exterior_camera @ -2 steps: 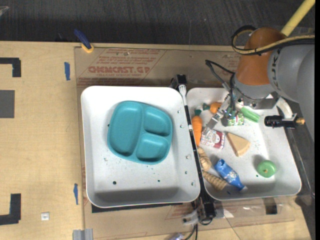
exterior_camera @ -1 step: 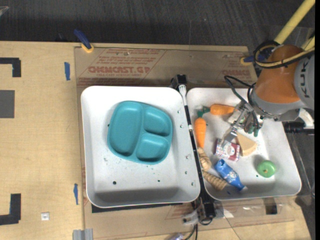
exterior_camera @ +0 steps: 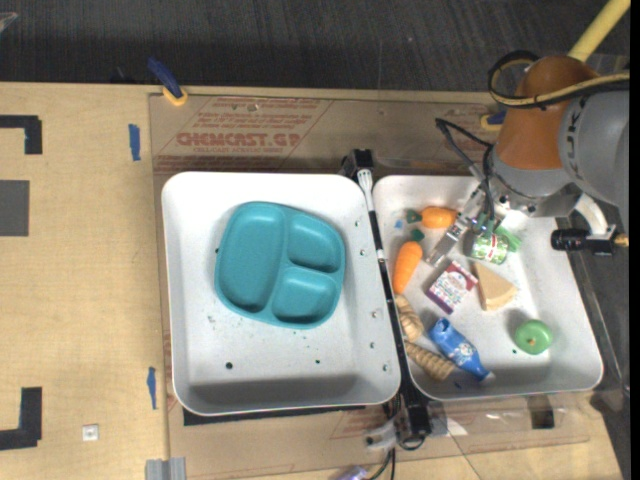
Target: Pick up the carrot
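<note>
- Nearest the lens, along the right bin's [exterior_camera: 585,368] near-left edge: two ridged tan pieces [exterior_camera: 425,353] beside a blue packet [exterior_camera: 460,349], both well clear of the arm.
- In the left bin [exterior_camera: 190,268]: a teal divided plate [exterior_camera: 280,262], set squarely in the middle, apparently as a drop-off place rather than part of this pick.
- Just right of the divider between bins: the carrot [exterior_camera: 406,264], lying loose on the white floor, orange body pointing near-left, untouched.
- Slightly farther back: a second small orange piece with a green end [exterior_camera: 435,217], easily mistaken for the target.
- Right of the carrot: a purple-and-white carton [exterior_camera: 449,287] and a tan wedge [exterior_camera: 495,290], crowding the approach from that side.
- Above these: the gripper [exterior_camera: 462,230], hanging low over the bin's far middle beside a green-and-white item [exterior_camera: 492,245]; spread of the fingers impossible to judge, nothing visibly held.
- Near-right corner: a green round fruit [exterior_camera: 532,337], alone.
- Judged: approach stage, a short move left and nearer wanted to centre on the carrot.
</note>
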`<state>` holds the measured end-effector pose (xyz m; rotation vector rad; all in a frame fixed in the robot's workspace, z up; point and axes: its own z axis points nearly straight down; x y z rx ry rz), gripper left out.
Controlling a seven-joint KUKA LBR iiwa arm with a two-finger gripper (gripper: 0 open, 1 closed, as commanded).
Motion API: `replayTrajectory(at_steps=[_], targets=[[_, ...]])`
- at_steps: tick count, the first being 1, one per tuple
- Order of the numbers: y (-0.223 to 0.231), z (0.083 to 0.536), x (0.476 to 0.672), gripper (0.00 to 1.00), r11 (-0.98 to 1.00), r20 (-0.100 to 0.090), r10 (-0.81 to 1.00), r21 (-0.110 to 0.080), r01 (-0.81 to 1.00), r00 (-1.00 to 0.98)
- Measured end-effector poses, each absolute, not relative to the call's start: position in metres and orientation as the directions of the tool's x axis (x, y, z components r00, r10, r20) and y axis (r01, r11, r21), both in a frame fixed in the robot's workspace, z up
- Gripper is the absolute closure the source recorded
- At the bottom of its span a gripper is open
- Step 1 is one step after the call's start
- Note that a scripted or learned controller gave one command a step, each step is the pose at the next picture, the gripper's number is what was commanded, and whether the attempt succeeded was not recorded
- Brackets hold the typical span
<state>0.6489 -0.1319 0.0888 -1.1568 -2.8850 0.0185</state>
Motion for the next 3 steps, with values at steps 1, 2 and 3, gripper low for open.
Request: replayTrajectory(at_steps=[1, 2, 3], targets=[[-0.118, 0.088, 0.653, 0.00, 0.543, 0.019, 0.840, -0.037, 0.839, -0.543], [-0.109, 0.088, 0.660, 0.00, 0.182, 0.021, 0.983, -0.034, 0.983, -0.181], [-0.118, 0.100, 0.661, 1.00, 0.183, -0.005, 0.983, -0.031, 0.983, -0.183]])
